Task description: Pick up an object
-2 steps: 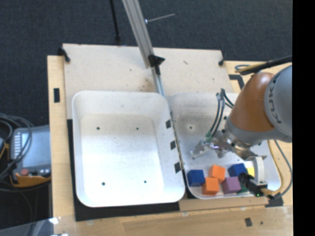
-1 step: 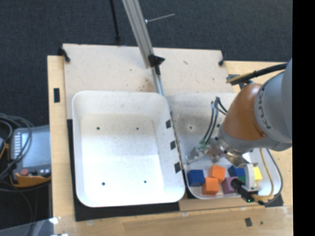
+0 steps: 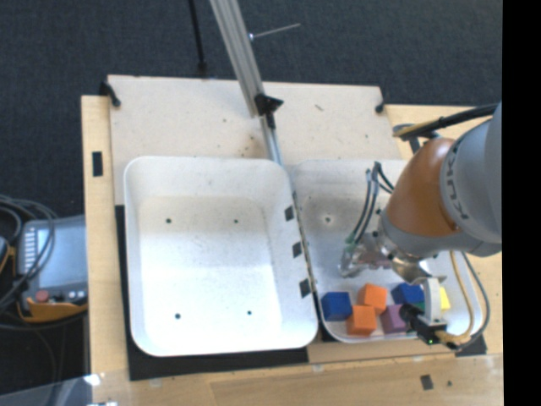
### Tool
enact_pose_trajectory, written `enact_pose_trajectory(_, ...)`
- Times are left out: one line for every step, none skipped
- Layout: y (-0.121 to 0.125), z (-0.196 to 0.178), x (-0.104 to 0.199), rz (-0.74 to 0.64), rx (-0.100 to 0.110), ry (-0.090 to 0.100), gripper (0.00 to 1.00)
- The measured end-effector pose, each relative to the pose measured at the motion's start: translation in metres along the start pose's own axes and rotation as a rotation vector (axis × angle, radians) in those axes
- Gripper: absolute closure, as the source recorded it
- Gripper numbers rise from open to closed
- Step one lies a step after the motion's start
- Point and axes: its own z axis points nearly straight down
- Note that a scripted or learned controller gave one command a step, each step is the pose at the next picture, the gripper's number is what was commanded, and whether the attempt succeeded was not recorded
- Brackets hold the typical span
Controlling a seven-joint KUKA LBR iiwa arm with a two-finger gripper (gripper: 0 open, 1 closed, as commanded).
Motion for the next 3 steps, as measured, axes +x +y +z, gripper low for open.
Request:
enact_pose_trajectory(0.005, -0.064, -0.002, -0.013, -0.001, 0.0, 1.0)
enact_pose_trajectory(0.003, -0.127, -0.003, -0.014, -0.001, 0.0, 1.0)
enact_pose_trajectory(0.005, -0.143, -0.004, -0.016, 0.004, 0.001, 1.0)
